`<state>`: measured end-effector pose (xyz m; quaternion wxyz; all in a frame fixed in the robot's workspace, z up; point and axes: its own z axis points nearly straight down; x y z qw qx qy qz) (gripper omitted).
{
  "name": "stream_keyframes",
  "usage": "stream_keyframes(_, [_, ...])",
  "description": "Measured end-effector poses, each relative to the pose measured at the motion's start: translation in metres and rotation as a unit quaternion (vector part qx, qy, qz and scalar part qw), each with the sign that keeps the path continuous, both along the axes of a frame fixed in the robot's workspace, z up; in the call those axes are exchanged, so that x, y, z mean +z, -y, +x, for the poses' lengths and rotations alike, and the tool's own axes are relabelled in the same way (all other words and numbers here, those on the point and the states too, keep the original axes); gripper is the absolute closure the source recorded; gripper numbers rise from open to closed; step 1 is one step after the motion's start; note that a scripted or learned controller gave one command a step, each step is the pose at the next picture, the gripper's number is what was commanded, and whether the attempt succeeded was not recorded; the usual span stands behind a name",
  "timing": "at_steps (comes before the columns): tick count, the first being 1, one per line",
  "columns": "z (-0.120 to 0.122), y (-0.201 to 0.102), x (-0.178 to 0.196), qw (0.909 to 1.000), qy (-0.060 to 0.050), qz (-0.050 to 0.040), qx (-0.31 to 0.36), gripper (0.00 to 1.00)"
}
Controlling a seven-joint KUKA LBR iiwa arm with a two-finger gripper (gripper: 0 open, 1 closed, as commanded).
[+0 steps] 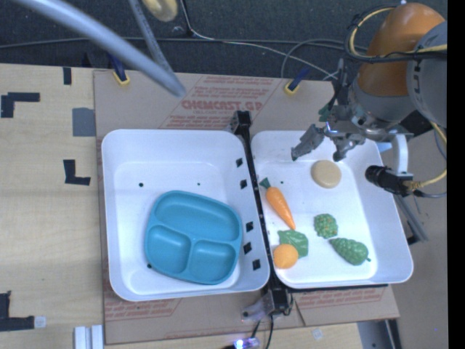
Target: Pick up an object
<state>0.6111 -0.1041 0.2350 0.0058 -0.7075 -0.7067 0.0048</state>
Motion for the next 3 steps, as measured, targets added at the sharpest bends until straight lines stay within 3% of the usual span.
stream_keyframes(1, [0.002, 0.0, 0.008, 1.0, 0.007, -0.0006, 0.001, 0.0])
stream_keyframes(3, [-0.004, -0.002, -0.104, 1.0, 0.004, -0.001, 0.001, 0.0])
